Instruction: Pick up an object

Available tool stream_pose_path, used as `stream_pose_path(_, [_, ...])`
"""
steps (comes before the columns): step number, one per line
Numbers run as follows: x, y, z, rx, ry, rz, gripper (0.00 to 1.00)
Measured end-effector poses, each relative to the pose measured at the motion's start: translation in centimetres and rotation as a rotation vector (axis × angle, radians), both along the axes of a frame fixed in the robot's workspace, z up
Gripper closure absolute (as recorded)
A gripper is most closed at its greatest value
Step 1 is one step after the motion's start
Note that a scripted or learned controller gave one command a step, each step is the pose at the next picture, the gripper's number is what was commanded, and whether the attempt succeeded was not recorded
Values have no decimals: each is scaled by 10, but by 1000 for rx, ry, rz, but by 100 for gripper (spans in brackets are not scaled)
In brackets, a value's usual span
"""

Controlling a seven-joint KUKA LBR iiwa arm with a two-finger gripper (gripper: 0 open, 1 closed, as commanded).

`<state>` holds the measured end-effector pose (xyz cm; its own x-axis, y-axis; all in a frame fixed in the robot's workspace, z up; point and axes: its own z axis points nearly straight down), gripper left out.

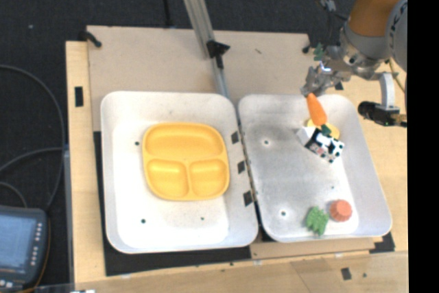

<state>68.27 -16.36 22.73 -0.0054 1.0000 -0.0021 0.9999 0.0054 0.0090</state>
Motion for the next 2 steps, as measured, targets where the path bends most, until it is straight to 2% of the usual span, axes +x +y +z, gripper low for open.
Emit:
stream_pose_path(1, [0,-1,35,1,5,1,100])
stream_pose_path(2, [-23,40,39,2,8,-1,100])
